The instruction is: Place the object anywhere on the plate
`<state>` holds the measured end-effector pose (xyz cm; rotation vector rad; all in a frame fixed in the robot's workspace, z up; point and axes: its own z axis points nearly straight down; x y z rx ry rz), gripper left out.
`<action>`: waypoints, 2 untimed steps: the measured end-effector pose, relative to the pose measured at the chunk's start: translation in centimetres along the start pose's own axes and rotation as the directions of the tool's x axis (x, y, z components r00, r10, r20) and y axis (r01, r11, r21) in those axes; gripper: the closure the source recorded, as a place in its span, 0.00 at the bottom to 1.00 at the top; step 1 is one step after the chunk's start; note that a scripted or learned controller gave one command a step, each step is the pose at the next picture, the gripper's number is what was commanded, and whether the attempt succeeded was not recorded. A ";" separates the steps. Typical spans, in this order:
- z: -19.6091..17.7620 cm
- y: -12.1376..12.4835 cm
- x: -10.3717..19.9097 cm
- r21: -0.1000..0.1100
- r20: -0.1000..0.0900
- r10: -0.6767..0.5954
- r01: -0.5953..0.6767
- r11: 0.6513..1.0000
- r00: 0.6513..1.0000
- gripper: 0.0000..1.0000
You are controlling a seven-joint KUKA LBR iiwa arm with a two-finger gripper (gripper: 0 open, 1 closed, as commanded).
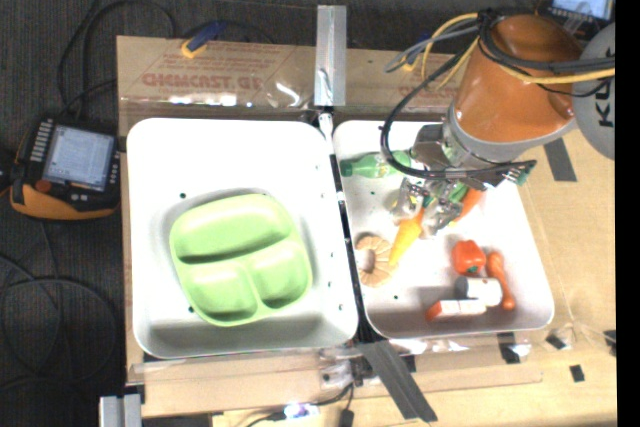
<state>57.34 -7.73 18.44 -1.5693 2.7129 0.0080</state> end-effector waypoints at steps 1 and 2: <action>0.1 4.1 -9.8 0.000 -0.003 -0.095 0.095 0.995 0.995 1.00; -2.5 9.0 -17.8 -0.002 -0.001 -0.507 0.507 0.862 0.862 1.00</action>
